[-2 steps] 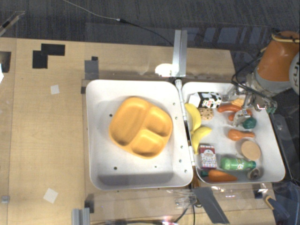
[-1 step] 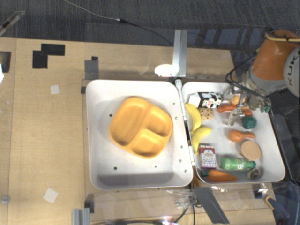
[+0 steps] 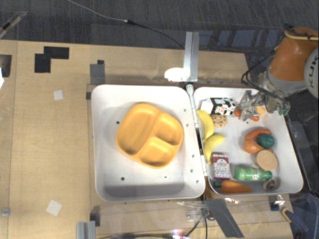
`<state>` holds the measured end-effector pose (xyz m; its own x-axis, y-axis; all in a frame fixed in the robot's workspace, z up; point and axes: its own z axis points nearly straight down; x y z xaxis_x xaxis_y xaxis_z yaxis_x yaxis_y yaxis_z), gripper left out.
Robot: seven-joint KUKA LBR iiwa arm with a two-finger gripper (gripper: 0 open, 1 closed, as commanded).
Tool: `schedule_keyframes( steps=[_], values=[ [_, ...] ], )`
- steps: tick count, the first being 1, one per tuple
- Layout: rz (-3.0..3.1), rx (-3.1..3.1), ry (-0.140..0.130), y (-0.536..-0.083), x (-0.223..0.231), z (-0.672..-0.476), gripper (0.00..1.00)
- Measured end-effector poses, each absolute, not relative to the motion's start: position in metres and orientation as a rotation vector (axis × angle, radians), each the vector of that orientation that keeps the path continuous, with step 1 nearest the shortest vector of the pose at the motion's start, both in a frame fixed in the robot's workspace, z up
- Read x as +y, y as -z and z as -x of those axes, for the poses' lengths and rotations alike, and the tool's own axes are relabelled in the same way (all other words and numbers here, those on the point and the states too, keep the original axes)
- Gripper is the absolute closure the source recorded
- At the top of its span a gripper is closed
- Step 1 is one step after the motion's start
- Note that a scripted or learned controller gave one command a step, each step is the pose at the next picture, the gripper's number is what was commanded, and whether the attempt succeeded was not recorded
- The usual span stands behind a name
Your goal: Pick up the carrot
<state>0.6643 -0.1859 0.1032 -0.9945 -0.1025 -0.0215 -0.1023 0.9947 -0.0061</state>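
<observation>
The carrot, orange and long with a dark green end, lies against the front wall of the right bin, just below a green bottle. My gripper hangs over the back right part of that bin, far from the carrot. A small orange piece shows right under the gripper; whether they touch is unclear.
The right bin also holds two bananas, a cow-patterned item, a cookie, a red box, an orange-and-teal item and a tan disc. The left bin holds a yellow divided plate.
</observation>
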Motion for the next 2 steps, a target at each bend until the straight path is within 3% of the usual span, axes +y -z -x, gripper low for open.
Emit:
schedule_keyframes(
  steps=[1,2],
  values=[
    [0.161,3.121,0.006,-0.102,-0.186,-0.663,0.0],
    [0.105,3.147,-0.005,-0.087,-0.204,-0.669,0.0]
  ],
)
